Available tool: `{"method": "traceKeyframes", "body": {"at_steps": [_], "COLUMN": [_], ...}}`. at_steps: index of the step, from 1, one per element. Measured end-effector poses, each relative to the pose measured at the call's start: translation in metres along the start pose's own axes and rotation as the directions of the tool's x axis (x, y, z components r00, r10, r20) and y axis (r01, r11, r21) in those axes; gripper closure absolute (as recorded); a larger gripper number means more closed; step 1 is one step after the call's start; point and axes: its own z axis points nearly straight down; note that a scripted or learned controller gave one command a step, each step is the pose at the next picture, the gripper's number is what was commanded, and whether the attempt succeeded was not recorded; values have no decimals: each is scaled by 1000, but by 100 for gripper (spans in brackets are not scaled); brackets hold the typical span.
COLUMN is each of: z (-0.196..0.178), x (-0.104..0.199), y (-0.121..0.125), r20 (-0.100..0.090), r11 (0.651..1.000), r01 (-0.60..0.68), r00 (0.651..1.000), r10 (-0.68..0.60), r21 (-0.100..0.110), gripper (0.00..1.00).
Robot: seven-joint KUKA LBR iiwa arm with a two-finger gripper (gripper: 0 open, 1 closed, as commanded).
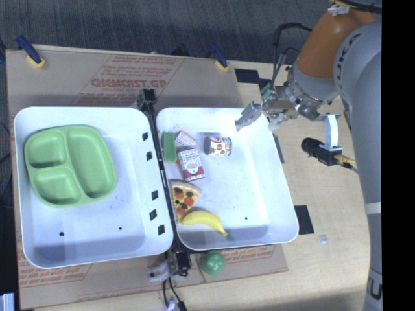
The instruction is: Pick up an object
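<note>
The right bin [272, 199] holds several things along its left side: a green flat piece [168, 146], a maroon carton [190, 161], a small can [218, 146] lying on its side, a toy pizza slice [183, 196] and a banana [204, 221]. My gripper [259, 118] hovers over the bin's far right corner, to the right of the can and apart from it. It is open, and nothing sits between its fingers [246, 118].
A green divided plate [68, 164] lies in the left bin [130, 238]. A green ball [212, 262] rests on the cardboard just outside the right bin's near rim. The arm [337, 44] comes in from the upper right.
</note>
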Motion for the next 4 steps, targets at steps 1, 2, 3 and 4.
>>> {"method": "traceKeyframes", "body": {"at_steps": [1, 2, 3, 4], "z": [120, 110, 10, 11], "x": [16, 17, 3, 4], "y": [4, 5, -71, -71], "r20": [0, -1, 1, 0], "r11": [1000, 1000, 1000, 1000], "r01": [2, 6, -1, -1], "r00": [1000, 1000, 1000, 1000], "r10": [-2, -6, 1, 1], "r21": [-14, -13, -4, -2], "gripper": [0, 100, 100, 0]}}
